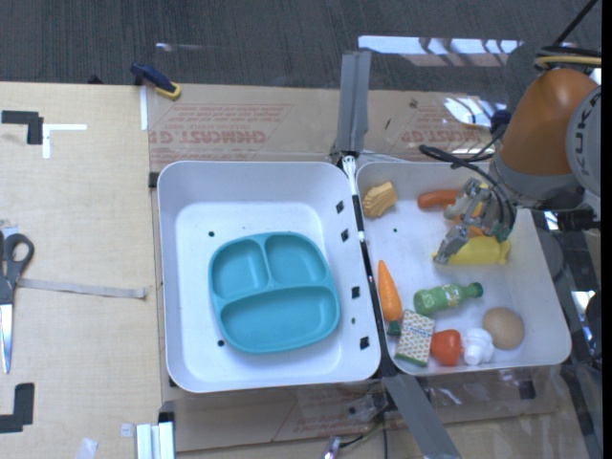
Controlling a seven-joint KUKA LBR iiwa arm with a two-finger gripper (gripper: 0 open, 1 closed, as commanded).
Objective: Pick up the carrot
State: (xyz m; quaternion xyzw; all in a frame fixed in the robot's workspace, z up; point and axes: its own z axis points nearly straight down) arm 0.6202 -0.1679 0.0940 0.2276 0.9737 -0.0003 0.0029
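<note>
Camera view: carrot (388,291) beside green bottle (446,297)

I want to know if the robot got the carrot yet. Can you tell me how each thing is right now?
carrot: lying loose by the right bin's left wall
gripper: low over the yellow toy, away from the carrot
green bottle: lying on its side
blue tray: flat in the left bin

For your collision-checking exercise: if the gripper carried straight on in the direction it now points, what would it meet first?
The gripper points down and leftward in the camera view, right over the yellow toy. It would probably touch that yellow piece first, not the carrot, which lies further left by the bin wall. Depth is hard to judge from above.
</note>
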